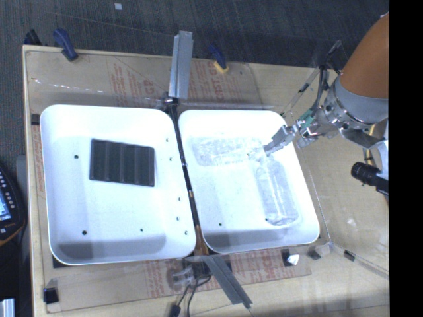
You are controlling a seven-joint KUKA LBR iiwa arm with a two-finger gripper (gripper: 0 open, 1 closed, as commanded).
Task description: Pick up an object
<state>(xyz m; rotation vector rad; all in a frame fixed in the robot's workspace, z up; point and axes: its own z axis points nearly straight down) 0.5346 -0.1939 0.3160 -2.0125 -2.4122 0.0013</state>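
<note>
A dark ribbed rectangular pad [122, 162] lies flat in the left bin [66, 230]. In the right bin [231, 236], a clear plastic bottle [276, 193] lies along the right side, and a crumpled clear plastic piece [221, 150] lies near the far wall. My gripper [277, 141] reaches in from the right over the right bin's far right corner. Its tip is just above the top end of the bottle, close to the crumpled piece. Whether it touches either one is hard to tell.
A grey metal bar [180, 65] stands at the back between the bins, and another [225, 282] lies at the front. Blue clamps [66, 45] hold the board's back edge. Cables run along the arm on the right.
</note>
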